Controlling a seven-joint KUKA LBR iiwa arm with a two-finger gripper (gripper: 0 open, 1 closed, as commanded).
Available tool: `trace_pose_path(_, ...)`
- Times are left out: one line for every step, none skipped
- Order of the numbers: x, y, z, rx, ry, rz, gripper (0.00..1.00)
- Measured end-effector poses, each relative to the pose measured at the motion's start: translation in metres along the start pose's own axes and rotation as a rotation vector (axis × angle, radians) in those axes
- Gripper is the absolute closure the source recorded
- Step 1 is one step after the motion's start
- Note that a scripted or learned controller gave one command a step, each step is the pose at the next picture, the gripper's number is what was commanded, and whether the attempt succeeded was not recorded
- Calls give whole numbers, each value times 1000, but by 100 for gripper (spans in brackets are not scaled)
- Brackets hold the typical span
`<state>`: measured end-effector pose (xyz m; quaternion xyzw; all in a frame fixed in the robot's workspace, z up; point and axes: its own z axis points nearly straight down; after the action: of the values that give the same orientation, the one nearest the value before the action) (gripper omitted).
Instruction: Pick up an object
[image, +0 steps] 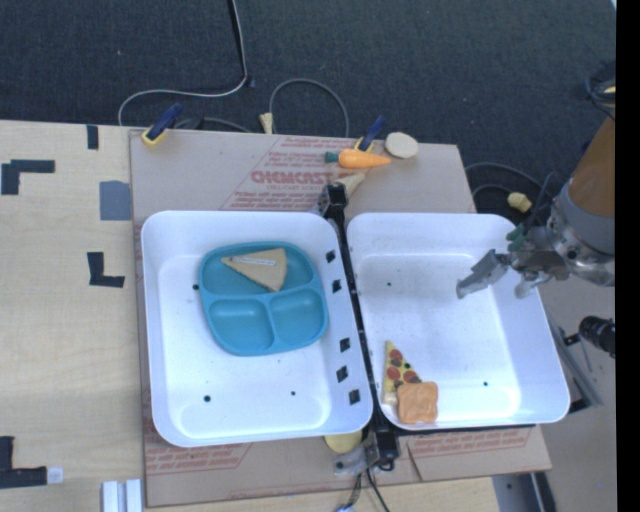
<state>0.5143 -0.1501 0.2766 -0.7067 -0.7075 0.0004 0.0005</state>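
Camera view: triangular pizza slice (398, 367), smooth white bin (440, 300)

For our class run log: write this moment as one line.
gripper: open, over right bin, holding nothing | pizza slice | blue plate

Arm: grey, orange band above the wrist, entering from the right edge at mid-height. Wrist: angled down and leftward. Tool (500, 281): two fingers, spread apart, nothing between them. Longer finger (480, 274): grey, slanting down-left. Second finger (527, 284): shorter, closer to the wrist, pointing downward. Green detail visible on the wrist housing just above the fingers.
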Motion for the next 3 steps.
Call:
trace_pose_path(65, -5, 73, 6, 2, -4, 0)
trace_pose_path(85, -11, 94, 3, 1, 0, 0)
trace_pose_path(54, 3, 169, 5, -1, 3, 0)
